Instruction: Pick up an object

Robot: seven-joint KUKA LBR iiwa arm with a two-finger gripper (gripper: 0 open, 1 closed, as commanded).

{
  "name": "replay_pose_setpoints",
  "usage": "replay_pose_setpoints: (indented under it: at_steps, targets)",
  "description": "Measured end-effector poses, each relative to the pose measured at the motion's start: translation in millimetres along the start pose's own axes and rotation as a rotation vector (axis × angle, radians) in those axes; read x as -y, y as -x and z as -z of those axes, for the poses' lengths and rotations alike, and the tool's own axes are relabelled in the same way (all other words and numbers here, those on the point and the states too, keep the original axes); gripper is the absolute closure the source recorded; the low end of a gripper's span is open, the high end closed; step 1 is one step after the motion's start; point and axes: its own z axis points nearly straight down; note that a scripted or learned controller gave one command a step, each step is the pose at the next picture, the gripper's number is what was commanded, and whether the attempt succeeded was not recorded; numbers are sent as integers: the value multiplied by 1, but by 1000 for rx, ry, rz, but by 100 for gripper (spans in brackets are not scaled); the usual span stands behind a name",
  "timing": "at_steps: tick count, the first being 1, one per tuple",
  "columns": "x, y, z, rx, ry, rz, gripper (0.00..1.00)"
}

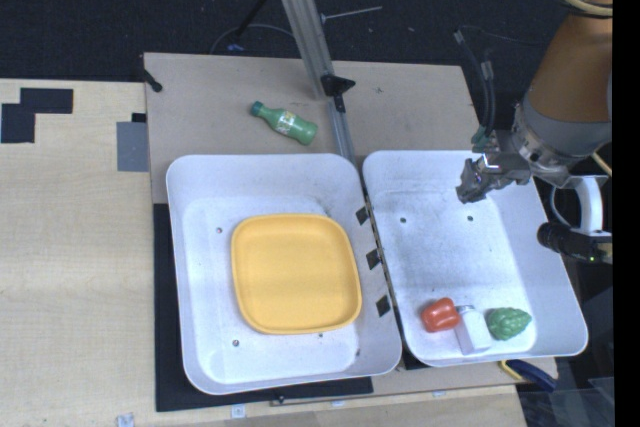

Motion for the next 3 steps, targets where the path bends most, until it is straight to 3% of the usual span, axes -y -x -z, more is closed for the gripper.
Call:
replay_pose_setpoints:
  at_steps: [1, 3]
  targets:
    - [0, 1, 24, 0, -3, 0, 100]
    - [16, -101, -4, -1, -6, 4, 100]
